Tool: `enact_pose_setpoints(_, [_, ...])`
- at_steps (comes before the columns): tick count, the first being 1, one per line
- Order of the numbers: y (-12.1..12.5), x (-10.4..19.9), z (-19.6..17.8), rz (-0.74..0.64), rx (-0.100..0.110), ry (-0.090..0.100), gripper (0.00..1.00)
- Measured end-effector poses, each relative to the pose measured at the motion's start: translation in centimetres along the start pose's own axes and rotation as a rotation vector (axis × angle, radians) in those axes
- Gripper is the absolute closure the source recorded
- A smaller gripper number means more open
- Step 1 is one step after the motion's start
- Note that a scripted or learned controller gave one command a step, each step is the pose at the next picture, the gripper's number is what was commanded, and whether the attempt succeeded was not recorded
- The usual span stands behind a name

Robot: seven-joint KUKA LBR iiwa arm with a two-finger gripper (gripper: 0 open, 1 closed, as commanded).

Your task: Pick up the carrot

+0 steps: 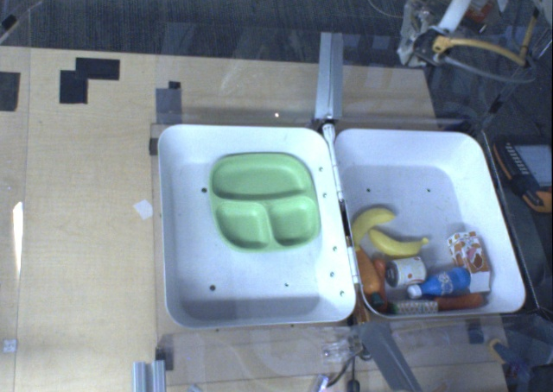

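— Pale wood counter (78, 235) is carrying two white bins; what is sitting beside the banana (386, 232)?

— Left of the banana, past the centre divider, the left bin (186, 295) is holding a green compartment tray (263, 199), with bare floor lying all around it. Behind the banana, the right bin (432, 157) is showing open floor up to its far rim.

— And the carrot (370, 273)?

— It is lying just below-left of the banana, against the divider wall, its long axis running roughly front to back. A small can (405, 273), a blue bottle (442, 283) and a carton (468, 253) are crowding right of it; their labels are too blurred to read.

— The gripper (417, 36)?

— It is hanging well behind the banana, beyond the bin's far rim; I cannot tell how its jaws are standing.
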State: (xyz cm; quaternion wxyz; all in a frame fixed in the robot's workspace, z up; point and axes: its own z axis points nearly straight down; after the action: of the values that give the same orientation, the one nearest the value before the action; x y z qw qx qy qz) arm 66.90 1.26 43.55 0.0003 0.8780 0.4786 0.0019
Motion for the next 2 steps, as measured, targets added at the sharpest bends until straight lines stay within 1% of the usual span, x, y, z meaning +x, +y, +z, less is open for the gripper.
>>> enact_pose_setpoints(2, [0.0, 0.3, -2.3, -0.012, -0.007, 0.005, 1.00])
